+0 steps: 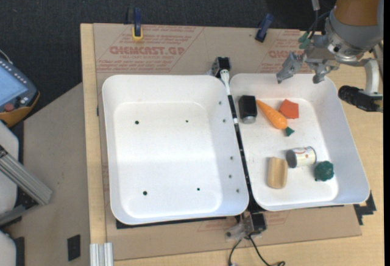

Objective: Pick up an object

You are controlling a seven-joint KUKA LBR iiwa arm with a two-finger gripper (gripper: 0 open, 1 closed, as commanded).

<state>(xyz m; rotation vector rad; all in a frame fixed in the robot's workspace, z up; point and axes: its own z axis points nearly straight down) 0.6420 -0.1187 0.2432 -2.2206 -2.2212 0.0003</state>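
Objects for picking lie loose in the right-hand shallow white bin (347, 136): an orange toy carrot (272, 115), a red-orange block (289, 108), a black box (247, 107), a tan wooden cylinder (276, 172), a small white canister (301, 156) and a green ball (323, 170). We see our robot's two-finger hand (303, 71) poised over that bin's far rim, fingers spread and gripping nothing, apparently readied for a descent. Alongside on the desk (183, 45), the left-hand white bin (116, 136) plausibly waits as drop-off.
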